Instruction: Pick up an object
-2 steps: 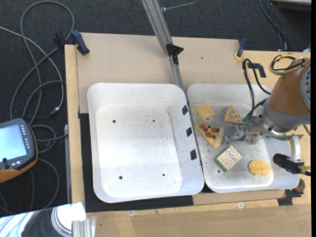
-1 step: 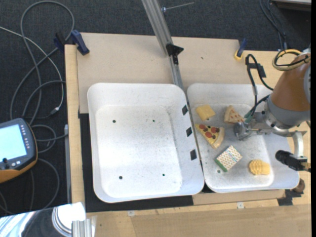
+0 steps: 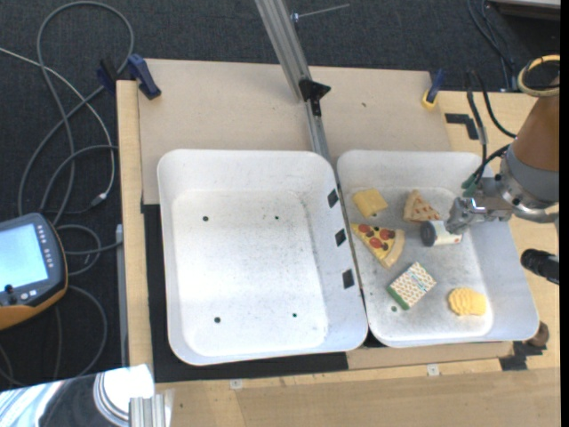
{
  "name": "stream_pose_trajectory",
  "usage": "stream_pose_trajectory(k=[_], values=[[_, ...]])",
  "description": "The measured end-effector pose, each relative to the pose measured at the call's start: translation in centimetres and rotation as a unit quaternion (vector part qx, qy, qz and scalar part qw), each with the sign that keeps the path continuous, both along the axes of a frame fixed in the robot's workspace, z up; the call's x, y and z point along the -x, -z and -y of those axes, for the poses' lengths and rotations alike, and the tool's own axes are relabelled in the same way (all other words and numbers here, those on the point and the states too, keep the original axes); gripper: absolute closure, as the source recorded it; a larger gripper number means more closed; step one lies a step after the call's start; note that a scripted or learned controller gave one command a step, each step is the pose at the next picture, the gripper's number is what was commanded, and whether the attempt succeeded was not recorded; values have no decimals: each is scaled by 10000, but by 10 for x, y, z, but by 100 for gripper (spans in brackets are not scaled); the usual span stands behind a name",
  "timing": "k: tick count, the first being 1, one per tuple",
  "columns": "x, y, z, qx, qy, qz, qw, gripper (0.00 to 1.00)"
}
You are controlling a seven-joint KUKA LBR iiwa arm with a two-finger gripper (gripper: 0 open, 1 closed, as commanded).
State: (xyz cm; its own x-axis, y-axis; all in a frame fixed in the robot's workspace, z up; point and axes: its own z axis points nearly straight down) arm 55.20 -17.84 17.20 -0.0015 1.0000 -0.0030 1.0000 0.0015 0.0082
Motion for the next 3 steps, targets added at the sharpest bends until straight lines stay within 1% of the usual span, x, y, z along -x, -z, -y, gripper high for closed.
stream_pose_trajectory(k=[1, 2, 3], values=[[5, -47, 0, -1, -1, -2, 10000, 100], [2, -101, -10, -4, -7, 2, 10000, 100], [-2, -104, -65, -29, -29, -39, 10000, 100]])
